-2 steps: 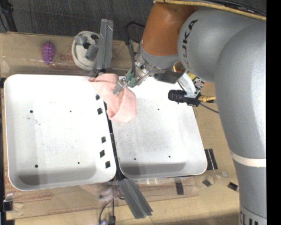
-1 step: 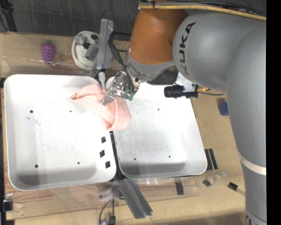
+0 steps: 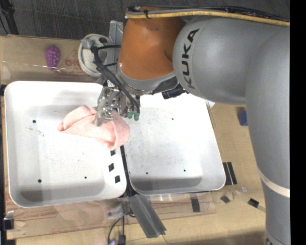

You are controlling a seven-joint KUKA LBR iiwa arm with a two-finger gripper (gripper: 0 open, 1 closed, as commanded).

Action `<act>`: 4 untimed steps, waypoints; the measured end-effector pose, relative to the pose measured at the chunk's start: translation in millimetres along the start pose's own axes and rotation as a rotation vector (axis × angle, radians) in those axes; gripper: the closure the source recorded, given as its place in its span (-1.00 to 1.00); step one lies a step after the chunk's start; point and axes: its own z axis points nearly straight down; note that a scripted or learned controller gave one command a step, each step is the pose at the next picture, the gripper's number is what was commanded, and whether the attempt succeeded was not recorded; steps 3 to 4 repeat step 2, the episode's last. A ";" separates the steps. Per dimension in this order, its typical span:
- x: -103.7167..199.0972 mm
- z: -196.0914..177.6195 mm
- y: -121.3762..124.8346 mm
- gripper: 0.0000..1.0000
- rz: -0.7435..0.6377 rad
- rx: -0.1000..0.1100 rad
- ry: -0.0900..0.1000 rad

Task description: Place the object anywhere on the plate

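Gripper stands over the pink cloth at frame centre, in the left bin near its right wall; finger state cannot be told. Cloth lies crumpled, apparently positioned for pickup. No plate identified.

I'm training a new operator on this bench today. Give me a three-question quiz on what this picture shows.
1. True or false: the pink cloth lies in the left bin.
2. What sits over the cloth's upper right edge? A) the claw B) a cup C) a brush
3. Fill in: the purple thing lies ____ the bins.

Key: 1 true. 2 A. 3 outside, on the bench beyond the left bin's far edge.
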 end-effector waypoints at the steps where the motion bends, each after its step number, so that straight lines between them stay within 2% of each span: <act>1: 36.5 -1.2 34.0 1.00 -0.110 0.000 -0.001; 2: 36.3 -1.4 33.8 -1.00 -0.110 0.000 -0.001; 4: 36.3 -1.4 33.8 -1.00 -0.110 0.000 -0.001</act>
